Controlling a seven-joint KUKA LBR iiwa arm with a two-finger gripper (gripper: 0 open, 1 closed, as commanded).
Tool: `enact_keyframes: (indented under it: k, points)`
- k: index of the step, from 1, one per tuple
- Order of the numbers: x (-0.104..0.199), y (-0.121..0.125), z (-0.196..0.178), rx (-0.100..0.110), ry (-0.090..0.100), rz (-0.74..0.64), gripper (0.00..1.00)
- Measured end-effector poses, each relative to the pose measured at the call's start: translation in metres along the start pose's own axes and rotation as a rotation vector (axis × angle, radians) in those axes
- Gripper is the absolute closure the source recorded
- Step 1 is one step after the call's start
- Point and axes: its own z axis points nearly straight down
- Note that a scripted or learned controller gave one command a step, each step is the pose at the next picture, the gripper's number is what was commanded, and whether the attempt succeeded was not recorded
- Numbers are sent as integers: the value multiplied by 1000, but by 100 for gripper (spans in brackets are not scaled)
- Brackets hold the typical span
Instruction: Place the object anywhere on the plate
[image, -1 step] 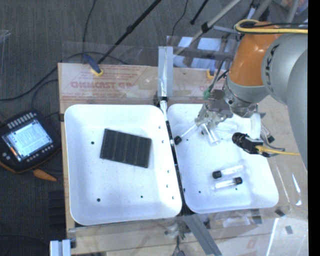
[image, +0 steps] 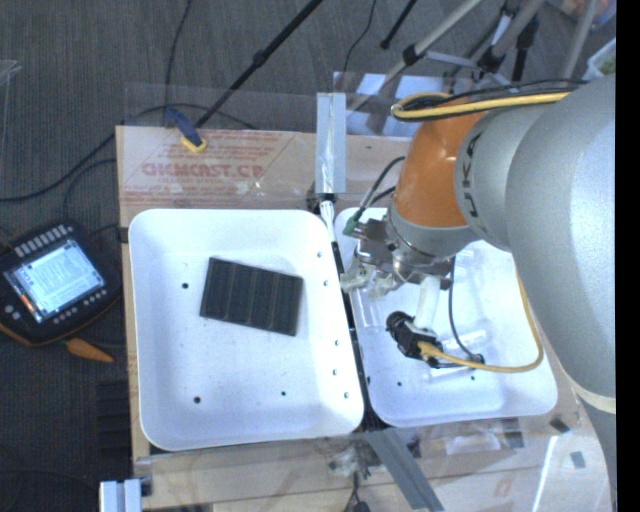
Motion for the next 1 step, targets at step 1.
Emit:
enact_keyframes:
  k: [1]
  points:
    - [86, -37, -44, -3, -1, -385, 100]
